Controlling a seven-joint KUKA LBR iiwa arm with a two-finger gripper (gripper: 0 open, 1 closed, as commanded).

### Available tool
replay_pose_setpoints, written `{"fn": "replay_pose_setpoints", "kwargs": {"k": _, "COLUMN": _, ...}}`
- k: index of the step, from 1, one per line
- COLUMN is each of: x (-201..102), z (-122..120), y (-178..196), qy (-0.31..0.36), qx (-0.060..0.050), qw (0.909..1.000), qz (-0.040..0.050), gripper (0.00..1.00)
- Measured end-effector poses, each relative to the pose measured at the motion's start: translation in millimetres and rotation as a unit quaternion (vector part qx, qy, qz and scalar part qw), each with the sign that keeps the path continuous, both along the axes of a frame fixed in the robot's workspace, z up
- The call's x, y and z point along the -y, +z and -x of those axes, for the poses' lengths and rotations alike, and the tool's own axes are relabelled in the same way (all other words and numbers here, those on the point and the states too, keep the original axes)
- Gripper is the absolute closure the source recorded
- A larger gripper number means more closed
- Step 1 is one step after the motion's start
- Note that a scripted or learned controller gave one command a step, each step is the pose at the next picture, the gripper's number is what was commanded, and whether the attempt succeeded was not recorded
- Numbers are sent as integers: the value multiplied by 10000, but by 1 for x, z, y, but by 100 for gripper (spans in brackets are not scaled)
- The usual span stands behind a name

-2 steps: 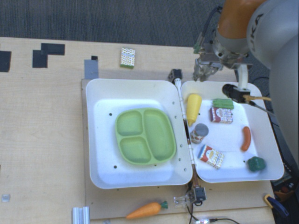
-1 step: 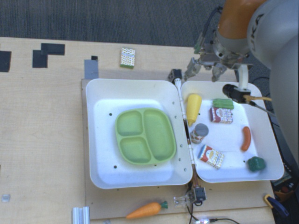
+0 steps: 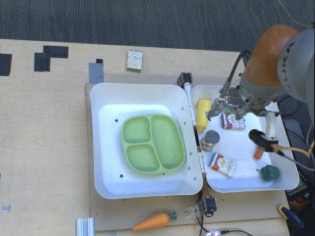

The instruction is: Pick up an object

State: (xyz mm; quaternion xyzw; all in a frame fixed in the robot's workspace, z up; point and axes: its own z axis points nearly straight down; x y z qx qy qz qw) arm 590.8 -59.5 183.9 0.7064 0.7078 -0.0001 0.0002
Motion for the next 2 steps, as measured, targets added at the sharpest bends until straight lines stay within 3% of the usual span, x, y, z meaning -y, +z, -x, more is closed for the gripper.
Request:
{"fn": "replay_pose_setpoints", "kwargs": {"k": 1, "x": 38, "z": -57, "y": -68, "qy": 0, "qx": 35, "qw": 10000, "qz": 11, "gripper": 0}}
{"fn": "replay_pose_setpoints", "kwargs": {"k": 2, "x": 39, "z": -27, "y": -81, "qy": -4, "qx": 41, "qw": 10000, "qz": 38, "gripper": 0}}
